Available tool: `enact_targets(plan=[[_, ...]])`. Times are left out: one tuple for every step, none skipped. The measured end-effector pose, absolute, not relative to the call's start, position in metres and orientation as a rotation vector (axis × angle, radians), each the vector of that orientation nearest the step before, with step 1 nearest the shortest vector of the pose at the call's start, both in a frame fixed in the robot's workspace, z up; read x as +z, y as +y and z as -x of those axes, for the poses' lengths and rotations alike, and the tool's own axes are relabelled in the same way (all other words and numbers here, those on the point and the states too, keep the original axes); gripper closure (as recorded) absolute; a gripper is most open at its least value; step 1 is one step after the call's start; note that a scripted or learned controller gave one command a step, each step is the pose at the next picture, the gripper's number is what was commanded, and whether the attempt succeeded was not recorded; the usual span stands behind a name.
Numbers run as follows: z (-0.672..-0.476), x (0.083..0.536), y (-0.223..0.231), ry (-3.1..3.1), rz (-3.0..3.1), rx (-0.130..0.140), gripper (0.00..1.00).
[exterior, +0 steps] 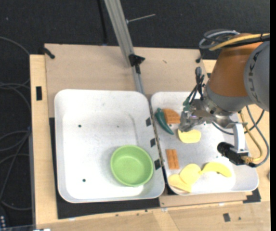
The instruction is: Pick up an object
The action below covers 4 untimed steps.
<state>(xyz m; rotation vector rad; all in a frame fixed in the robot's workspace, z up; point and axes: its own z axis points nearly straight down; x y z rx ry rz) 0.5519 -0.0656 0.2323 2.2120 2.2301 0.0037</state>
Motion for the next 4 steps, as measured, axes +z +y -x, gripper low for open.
enact_targets(plan=[[-0.55,0.225,-0.016,2.229,-2.214,0.002,1.0],[-0.544,0.225,0.031,2.231,-2.215,0.002,1.0],[-0.544,0.246,0.08,2.231,-2.212,0.005,1.0],[-0.544,0.245,0.077,2.226,-2.217,0.0,0.0]])
